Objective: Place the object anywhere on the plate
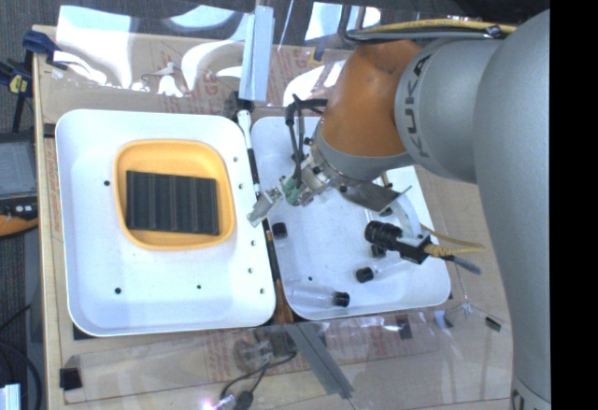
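Black ridged slab (173, 203) is seen lying flat on the yellow plate (173, 156) in the left bin (84, 287). Right of it, the gripper (271, 201) is held over the left rim of the right bin (322, 245), apart from the slab; its opening cannot be judged.

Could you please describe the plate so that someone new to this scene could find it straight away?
Start at the white bin on the view's left. The plate lies in its middle, a rounded square with a dark ridged slab on it. Nothing else in that bin is yellow.
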Robot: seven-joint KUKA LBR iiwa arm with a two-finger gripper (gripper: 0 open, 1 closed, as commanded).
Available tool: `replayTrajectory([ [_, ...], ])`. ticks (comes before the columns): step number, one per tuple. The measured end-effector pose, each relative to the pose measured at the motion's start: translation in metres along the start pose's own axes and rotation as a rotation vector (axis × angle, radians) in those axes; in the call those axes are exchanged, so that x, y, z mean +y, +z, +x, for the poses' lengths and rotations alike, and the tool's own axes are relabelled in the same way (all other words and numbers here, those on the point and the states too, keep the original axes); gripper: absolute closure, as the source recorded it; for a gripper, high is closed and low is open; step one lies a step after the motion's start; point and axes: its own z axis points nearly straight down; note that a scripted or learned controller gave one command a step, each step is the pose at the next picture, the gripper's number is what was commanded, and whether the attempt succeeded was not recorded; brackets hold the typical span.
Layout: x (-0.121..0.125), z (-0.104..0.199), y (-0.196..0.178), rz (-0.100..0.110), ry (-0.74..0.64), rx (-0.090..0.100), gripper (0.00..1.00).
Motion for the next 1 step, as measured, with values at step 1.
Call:
replayTrajectory([
  [1,0.0383,0.0448,-0.0006,-0.002,-0.165,0.0,0.0],
])
